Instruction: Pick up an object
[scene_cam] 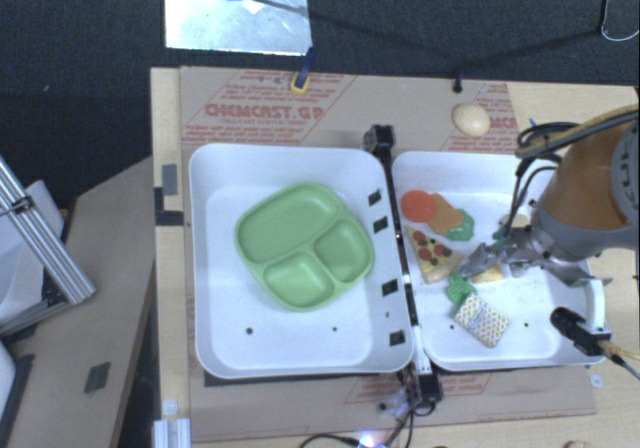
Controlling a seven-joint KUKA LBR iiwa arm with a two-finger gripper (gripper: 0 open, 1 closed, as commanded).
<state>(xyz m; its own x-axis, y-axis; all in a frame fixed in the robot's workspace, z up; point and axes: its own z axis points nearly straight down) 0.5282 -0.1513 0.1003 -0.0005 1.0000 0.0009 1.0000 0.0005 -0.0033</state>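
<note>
Pincer (482,261) is down in the right bin (520,351), over the toy pile by the pizza slice (434,254); its opening, I can't tell. Next: close and lift.

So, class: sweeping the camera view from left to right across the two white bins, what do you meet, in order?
Left bin → green divided plate → black divider between the bins → pizza slice toy → patterned block → gripper → grey arm with its orange band.
</note>
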